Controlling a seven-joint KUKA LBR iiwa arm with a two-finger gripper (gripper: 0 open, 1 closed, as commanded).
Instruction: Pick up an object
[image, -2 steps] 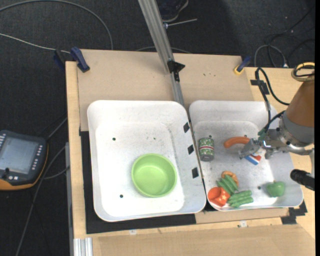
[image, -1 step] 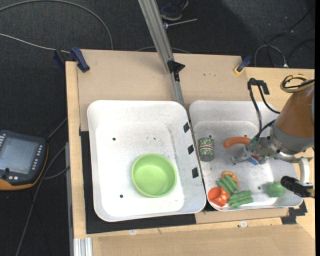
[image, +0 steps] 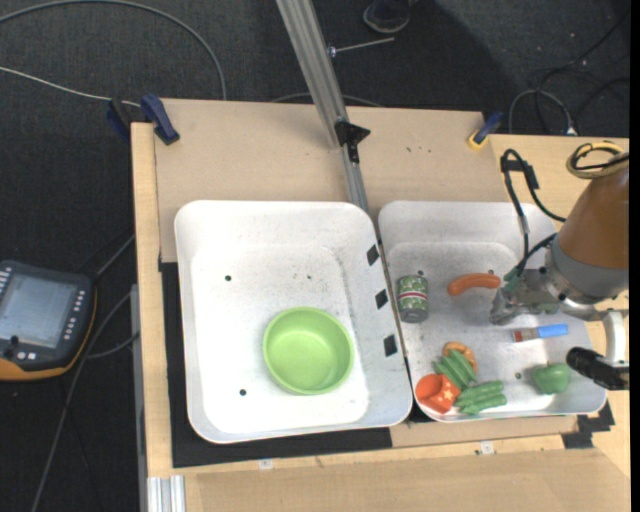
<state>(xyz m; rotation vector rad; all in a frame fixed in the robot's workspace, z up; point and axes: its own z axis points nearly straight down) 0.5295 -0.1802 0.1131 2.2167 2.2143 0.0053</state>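
Observation:
My gripper (image: 503, 306) hangs low over the right bin (image: 440, 222), near its middle right, under the grey and orange arm (image: 594, 240). An orange sausage-shaped toy (image: 472, 284) lies just left of it, very close to its tip. A green can (image: 412, 297) stands further left, by the bin's left wall. A blue and white piece (image: 541, 333) lies just below right of the gripper. Along the near edge lie a green pepper (image: 550, 377), green pods (image: 472, 386) and a red-orange toy (image: 434, 392).
The left bin (image: 210, 240) holds a light green bowl (image: 308, 349). A metal post (image: 325, 75) rises between the bins at the back. Black cables (image: 518, 190) run along the arm. A handheld pendant (image: 40, 318) lies off the bench at left.

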